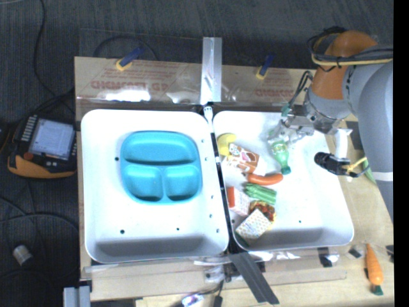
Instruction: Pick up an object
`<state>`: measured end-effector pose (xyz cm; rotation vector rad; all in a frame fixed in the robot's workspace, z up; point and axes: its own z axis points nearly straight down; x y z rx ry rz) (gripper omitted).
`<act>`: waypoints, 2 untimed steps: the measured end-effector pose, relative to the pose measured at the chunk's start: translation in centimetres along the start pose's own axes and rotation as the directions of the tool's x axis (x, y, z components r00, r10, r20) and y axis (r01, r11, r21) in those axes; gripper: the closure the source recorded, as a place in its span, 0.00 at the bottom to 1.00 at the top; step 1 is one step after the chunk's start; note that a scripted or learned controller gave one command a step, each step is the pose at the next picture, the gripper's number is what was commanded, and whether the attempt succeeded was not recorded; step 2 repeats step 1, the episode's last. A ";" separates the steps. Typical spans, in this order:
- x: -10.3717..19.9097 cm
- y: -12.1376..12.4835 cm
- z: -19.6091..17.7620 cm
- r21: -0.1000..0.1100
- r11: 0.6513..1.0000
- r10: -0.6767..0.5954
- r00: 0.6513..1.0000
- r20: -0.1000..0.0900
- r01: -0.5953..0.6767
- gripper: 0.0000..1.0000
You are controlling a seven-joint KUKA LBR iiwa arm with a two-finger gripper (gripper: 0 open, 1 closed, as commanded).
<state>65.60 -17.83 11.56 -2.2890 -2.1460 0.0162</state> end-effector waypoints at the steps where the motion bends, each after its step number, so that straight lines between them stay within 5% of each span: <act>1: 2.8 0.9 -9.0 -0.005 0.995 0.095 0.996 -0.004 -0.095 1.00; 2: 2.8 0.9 -9.0 -0.005 0.995 0.095 0.996 -0.004 -0.095 1.00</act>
